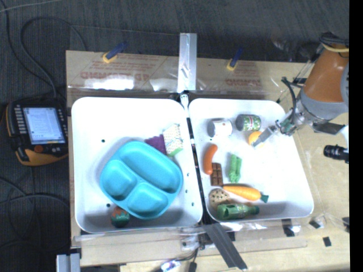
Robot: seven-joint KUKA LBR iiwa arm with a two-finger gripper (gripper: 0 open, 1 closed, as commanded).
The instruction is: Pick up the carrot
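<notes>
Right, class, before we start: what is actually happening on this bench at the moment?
A grey and orange robot arm reaches in from the right over the right bin. Its tool sits at the bin's upper right, beside a small orange piece and a green can. The carrot it should pick up lies untouched near the bin's front edge, between a brown cookie and a green bottle.
</notes>
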